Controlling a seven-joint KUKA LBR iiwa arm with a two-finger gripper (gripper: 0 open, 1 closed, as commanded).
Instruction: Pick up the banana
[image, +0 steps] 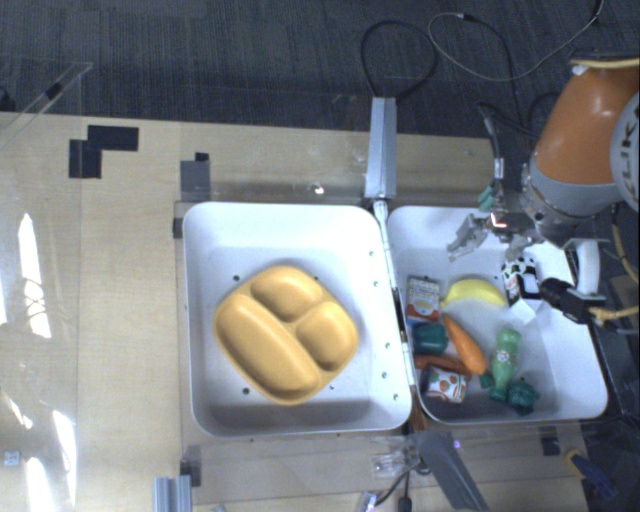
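the yellow banana (476, 292) lies flat on its side in the right bin, curved, near its middle.

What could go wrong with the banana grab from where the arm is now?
1. The banana lies close among a carrot, a small carton and a black-and-white item, so a descent may well catch a neighbour instead.
2. The gripper hangs above the right bin, up and back from the banana, so a straight drop would likely miss it.
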